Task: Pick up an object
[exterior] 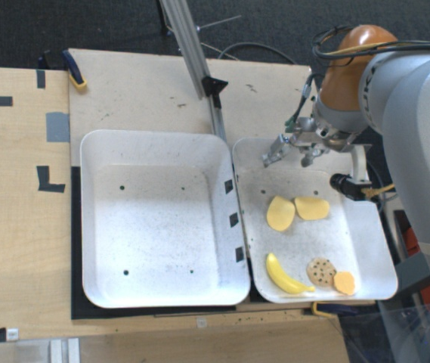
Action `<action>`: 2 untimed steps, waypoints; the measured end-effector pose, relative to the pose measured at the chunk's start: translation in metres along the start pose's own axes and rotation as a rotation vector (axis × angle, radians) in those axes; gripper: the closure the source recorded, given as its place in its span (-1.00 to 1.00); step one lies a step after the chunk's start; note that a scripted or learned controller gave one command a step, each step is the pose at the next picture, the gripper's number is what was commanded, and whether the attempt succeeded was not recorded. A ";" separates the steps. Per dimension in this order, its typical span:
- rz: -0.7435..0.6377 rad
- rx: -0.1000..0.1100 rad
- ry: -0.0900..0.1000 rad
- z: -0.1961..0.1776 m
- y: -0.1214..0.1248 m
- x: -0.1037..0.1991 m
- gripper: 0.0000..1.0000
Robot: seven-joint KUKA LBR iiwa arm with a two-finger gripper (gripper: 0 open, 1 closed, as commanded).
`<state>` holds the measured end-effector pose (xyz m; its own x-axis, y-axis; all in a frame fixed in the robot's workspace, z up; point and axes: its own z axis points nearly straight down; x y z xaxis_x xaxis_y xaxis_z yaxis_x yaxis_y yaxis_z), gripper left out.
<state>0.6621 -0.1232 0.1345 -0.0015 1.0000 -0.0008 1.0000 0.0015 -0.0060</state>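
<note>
Camera view looked down at a slant on a pale wooden bench (18, 203) with grey tape marks at its left side, and a blue-and-yellow clamp (73, 68) sat near the far left corner of the lighter board behind the bins. Next came the left bin (94, 203), a shallow white tray speckled with dark dots. A slanted metal rail (192, 51) ran down from the top edge toward the seam where the two bins met. The right bin (256, 172) held five food-like pieces in all: two pale yellow rounded pieces, one (280, 213) touching the other (312, 208), near the middle; one yellow banana (286, 276) close to the near wall; one brown speckled cookie (321, 271) just beside it; and one small orange piece (344, 282) touching the cookie at the near right corner. Over the far end of that bin hung the gripper (289, 155), its two fingers pointing down and apart, spread with nothing between them, well clear of every piece. Behind it the arm (403, 119) reached in from the right, its orange band (351, 63) above the wrist, the thick grey link bulking along the right side, cables looping over the top.
</note>
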 end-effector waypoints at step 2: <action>-0.002 -0.004 -0.001 0.036 0.000 0.002 1.00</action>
<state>0.6621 -0.1216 0.0986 -0.0033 1.0000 -0.0014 1.0000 0.0033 -0.0018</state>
